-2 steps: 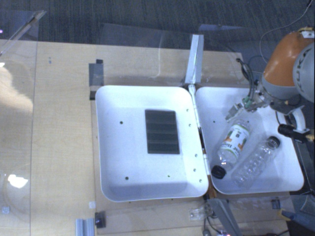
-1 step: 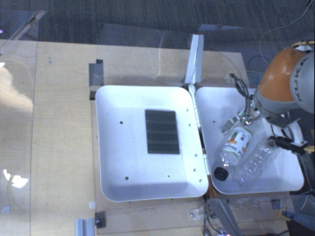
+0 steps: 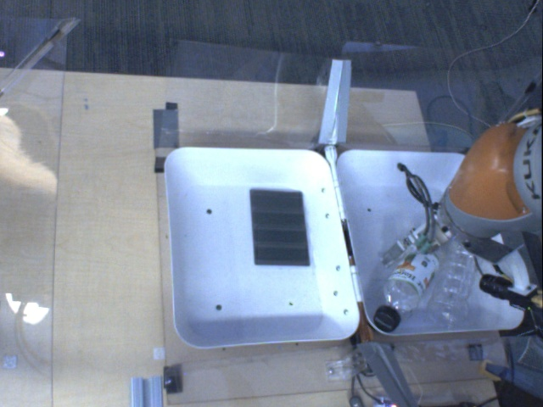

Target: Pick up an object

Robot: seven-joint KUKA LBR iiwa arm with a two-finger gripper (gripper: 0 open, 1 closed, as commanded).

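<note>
A clear plastic bottle (image 3: 405, 288) with a black cap (image 3: 386, 318) lies on its side in the right bin (image 3: 373, 185), near the bin's front left corner. My gripper (image 3: 413, 246) hangs directly over the bottle's far end, close to or touching it. The grey arm with its orange band (image 3: 490, 176) reaches in from the right and hides the bin's right part. A second clear plastic item (image 3: 456, 280) lies just right of the bottle. In the left bin (image 3: 195, 253) a flat black ribbed rectangle (image 3: 279, 227) rests near the middle.
A metal divider post (image 3: 334, 108) stands behind the seam between the two bins. Black cables (image 3: 414, 185) run over the right bin's back part. Clear panels stand on the wooden bench (image 3: 93, 227) to the left and behind.
</note>
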